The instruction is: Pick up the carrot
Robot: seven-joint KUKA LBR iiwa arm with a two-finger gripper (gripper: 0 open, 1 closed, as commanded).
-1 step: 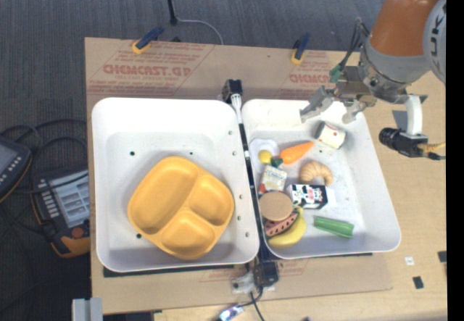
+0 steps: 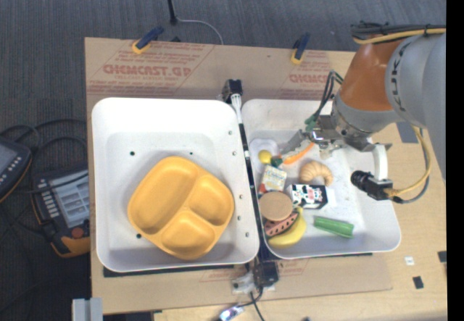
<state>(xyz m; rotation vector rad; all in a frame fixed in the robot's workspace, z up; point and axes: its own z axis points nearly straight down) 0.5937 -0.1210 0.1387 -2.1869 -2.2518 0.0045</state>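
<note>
Sitting on the bench, the left bin holds a yellow divided tray. The right bin is crowded: a small yellow piece and a packet near its left wall, a round brown cookie over a banana toward the front, a black-and-white toy, a croissant and a green stick. The carrot lies at a slant near the bin's middle, just left of the croissant's top. The grey arm, orange-banded above the wrist, reaches in from the right and bends down over the bin's back half. Its claw sits low, right at the carrot's upper end; whether its grip is closed or released cannot be told from this angle.
</note>
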